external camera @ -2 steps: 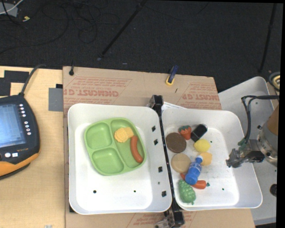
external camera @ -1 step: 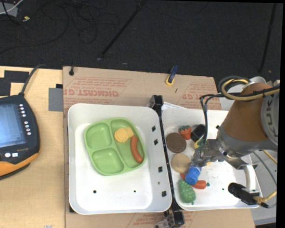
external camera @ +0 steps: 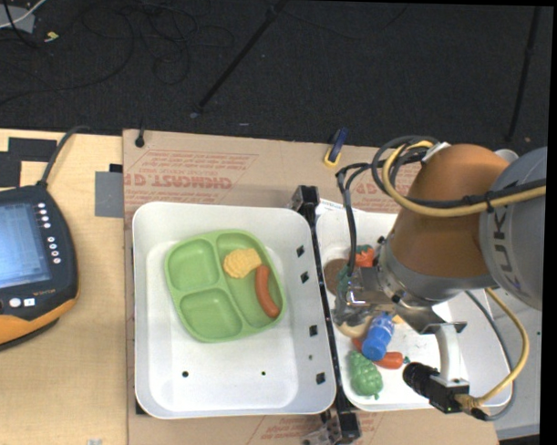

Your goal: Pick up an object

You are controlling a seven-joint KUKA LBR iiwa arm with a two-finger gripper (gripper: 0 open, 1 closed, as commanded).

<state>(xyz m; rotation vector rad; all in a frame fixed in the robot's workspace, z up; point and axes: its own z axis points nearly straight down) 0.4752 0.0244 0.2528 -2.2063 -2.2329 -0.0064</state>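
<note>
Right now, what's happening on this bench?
A grey and orange robot arm reaches in from the right, down over the right bin, where small toys are bunched together: a blue bottle-like piece, a green bumpy one and a red one. The left bin holds a green divided tray carrying a yellow food toy and a red sausage. Nothing is visibly lifted yet.

A blue bottle [external camera: 377, 339], a green toy [external camera: 366, 375] and a red piece [external camera: 391, 361] lie clustered in the right bin [external camera: 491, 398].
</note>
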